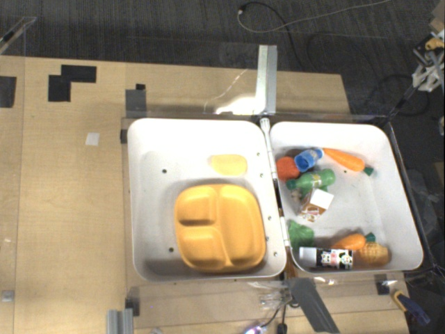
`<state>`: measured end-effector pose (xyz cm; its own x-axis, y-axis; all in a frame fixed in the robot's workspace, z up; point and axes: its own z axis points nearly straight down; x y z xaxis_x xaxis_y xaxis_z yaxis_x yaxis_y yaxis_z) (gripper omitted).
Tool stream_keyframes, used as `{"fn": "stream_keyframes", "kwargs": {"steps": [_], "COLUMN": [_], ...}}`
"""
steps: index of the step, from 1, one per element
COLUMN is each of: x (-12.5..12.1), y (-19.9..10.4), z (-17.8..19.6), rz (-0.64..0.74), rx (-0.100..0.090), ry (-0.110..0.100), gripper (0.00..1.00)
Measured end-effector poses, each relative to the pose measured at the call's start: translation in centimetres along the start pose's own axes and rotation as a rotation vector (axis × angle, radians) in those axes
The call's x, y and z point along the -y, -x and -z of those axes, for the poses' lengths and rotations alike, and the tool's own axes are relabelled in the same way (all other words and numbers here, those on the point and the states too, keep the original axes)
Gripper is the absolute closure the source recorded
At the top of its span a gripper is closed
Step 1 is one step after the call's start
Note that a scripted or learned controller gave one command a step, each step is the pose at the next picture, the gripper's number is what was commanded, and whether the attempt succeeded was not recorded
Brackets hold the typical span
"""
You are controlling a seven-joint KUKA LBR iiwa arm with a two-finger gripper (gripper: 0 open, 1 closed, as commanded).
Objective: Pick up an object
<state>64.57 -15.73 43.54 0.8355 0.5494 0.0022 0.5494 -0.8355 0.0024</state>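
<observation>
**Two bins, one of them crowded with toys**

The right-hand shallow white bin (396,186) holds the loose things that could be picked up. Along its far side lies a long orange plastic carrot with a green tip (344,160), pointing slantwise toward the bin's right wall. Just beside it, toward the divider, sit a small blue cup (304,161) and a round red-orange toy (286,168), close enough that they seem to touch. A green knobbly plastic piece (313,180) lies just below them. Next comes a small white-and-brown packet (316,204), tilted, near the middle of the bin.

Along the near wall lies a second cluster. It is made up of a green leafy toy (300,232) by the divider, a black-and-white bottle on its side (327,257), a shorter orange carrot (351,241) and a tan, ridged toy (374,254) — what that last one is I cannot tell.

The left-hand white bin (149,186) bears a yellow plastic tray with three compartments (219,225), lying flat toward the near side. A pale yellow flat oval (228,163) rests apart from it, farther back.

Both bins sit side by side on a light wooden bench (62,207) — beyond it, a thin cable (306,16) loops over dark floor.
</observation>
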Motion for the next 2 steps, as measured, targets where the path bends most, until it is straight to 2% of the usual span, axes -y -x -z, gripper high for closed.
{"fn": "stream_keyframes", "kwargs": {"steps": [2], "x": [0.4], "y": [-0.6], "z": [2.4], "rz": [0.021], "rx": [-0.005], "ry": [0.004], "gripper": [1.00]}}
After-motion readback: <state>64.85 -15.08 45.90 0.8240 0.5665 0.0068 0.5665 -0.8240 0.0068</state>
